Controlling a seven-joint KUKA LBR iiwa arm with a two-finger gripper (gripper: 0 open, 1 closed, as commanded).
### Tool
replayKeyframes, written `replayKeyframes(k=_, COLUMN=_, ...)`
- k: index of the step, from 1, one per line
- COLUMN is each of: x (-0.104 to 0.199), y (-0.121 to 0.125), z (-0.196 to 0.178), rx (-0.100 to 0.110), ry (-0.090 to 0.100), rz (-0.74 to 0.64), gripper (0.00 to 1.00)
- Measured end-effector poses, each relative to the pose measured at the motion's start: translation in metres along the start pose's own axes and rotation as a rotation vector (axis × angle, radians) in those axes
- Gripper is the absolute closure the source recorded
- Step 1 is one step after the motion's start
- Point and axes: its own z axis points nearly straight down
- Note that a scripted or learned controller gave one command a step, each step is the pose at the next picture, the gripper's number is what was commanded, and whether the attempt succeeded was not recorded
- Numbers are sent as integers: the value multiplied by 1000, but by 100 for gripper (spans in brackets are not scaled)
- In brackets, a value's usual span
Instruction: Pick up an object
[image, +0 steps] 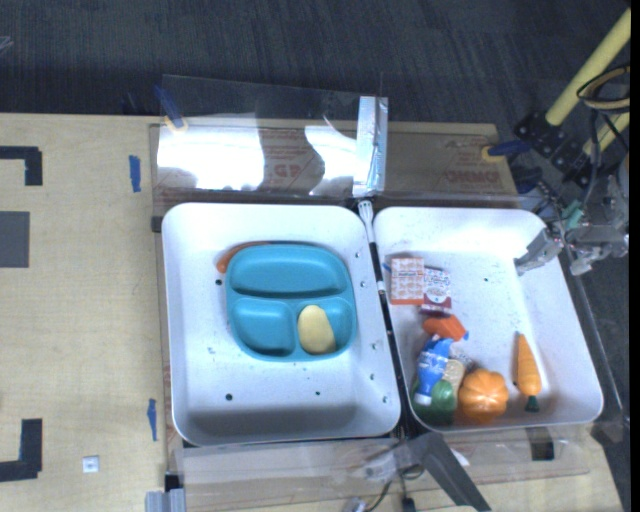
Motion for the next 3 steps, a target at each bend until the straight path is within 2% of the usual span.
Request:
replayKeyframes(k=1, x=32, y=8, z=85, rx=9, ry=1, rz=10, gripper=0)
replayKeyframes(k=2, x=59, y=-33, z=157, rx=-3, ry=-2, rz=18, gripper=0)
replayKeyframes(k=3, x=72, y=57, z=165, rx=-3, ry=-1, rz=50, gripper=0)
